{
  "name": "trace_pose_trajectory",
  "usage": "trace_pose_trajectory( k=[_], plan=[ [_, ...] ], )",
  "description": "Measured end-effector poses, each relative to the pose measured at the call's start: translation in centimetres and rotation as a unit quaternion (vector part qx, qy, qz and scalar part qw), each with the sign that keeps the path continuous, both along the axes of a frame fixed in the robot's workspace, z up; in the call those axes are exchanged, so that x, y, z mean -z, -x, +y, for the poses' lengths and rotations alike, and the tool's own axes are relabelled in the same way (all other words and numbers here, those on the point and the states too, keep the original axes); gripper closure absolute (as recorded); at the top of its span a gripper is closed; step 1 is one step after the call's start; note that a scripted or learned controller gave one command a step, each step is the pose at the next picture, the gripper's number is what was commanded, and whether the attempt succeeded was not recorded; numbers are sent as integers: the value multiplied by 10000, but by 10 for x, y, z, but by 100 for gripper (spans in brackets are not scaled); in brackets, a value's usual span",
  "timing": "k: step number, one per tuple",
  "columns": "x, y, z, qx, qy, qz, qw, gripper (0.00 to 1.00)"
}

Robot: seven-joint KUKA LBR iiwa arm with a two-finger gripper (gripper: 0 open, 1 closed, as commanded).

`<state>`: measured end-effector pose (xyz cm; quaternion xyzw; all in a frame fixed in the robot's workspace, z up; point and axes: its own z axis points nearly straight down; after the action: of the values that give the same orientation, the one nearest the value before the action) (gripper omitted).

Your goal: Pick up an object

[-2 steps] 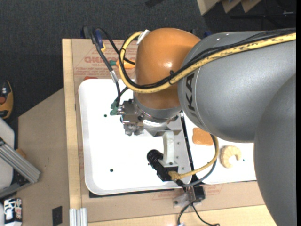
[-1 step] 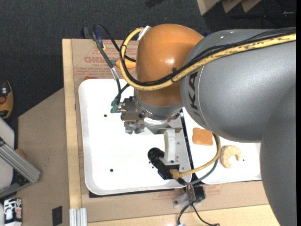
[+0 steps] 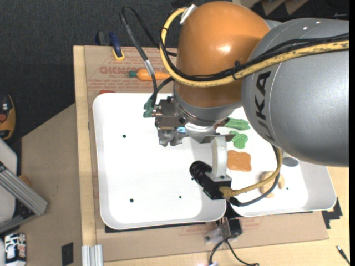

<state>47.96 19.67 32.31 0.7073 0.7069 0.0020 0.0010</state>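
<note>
The arm [image 3: 266, 76] comes in from 3 o'clock and hogs the top right of the shot, with its big orange band [image 3: 219, 43] sitting over the seam between the two bins. The tool [image 3: 169, 123] hangs below that band, over the far right part of the left bin [image 3: 127, 170]. From this angle there's no way to tell how it's set, or whether anything is in it.

The objects are all in the right bin [image 3: 310, 195], bunched at its far left end, at roughly 3 to 4 o'clock from the tool. There's an orange block [image 3: 239, 160] lying flat, a green piece [image 3: 239, 141] just past it toward 12 o'clock, and another green piece [image 3: 238, 124] beyond that, partly tucked under the arm.

A black camera-looking unit [image 3: 206, 179] on a white bracket [image 3: 219, 157] hangs off the wrist, right over the seam, with a yellow cable [image 3: 260, 184] looping off it toward 3 o'clock. More yellow and black cables wrap the band.

Both bins sit on a brown cardboard sheet [image 3: 111, 71] on the worktop.
</note>
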Motion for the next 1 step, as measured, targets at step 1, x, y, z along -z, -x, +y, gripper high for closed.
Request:
trace_pose_trajectory(
  k=[1],
  plan=[
    [-8, 0, 1, -8, 5, 12, 10000, 100]
  ],
)
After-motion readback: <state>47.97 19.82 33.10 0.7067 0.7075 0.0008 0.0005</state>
